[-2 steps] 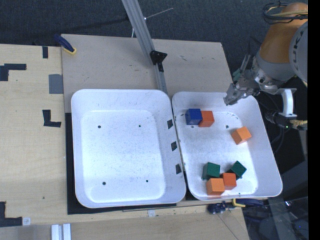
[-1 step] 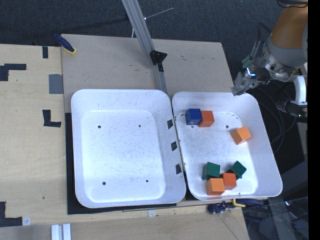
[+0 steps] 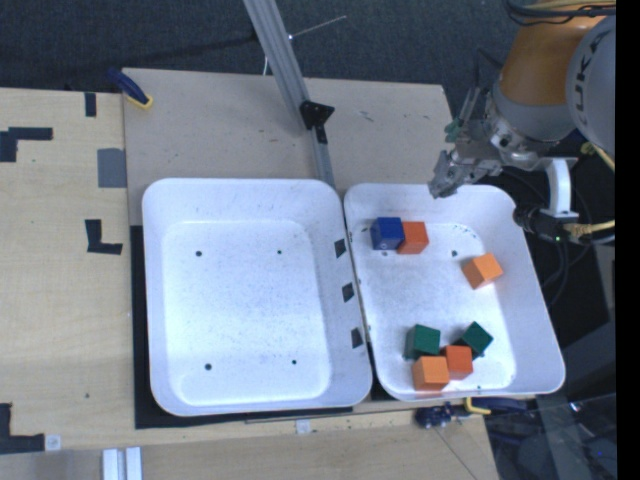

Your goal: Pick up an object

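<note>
Nothing is lifted yet: the gripper (image 3: 445, 183) hangs over the far rim of the right bin (image 3: 530, 298), and whether its jaws are spread or pressed together cannot be told. Nearest below them sit the blue block (image 3: 386, 233) and an orange block (image 3: 413, 238), touching; the other blocks lie beyond, so approach, grasp and lift all remain.

We see a grey metal pole (image 3: 285, 63) slanting over the wooden bench (image 3: 60, 268), black tape marks (image 3: 95, 236) and a blue-and-yellow clamp (image 3: 130, 88) there.
</note>
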You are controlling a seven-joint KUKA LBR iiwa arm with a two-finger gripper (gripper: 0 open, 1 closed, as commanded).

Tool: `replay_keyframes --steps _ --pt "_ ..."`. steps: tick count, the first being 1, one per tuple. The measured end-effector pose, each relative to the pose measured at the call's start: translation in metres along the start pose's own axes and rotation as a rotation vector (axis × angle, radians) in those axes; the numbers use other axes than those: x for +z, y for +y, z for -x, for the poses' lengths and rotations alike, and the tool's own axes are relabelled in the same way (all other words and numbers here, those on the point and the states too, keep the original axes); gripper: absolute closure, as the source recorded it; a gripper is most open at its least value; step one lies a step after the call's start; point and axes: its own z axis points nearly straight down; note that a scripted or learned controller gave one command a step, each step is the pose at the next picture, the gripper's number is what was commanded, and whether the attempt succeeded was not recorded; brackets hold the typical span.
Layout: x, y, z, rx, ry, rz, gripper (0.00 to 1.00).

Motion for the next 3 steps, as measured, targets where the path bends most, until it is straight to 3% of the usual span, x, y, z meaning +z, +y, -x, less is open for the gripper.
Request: replay_keyframes --steps 2,3 --pt "0.028 0.018 -0.107 -0.001 0.000 -0.002 1.00" --pt "0.019 0.026 -0.163 -0.002 0.001 0.001 1.00"
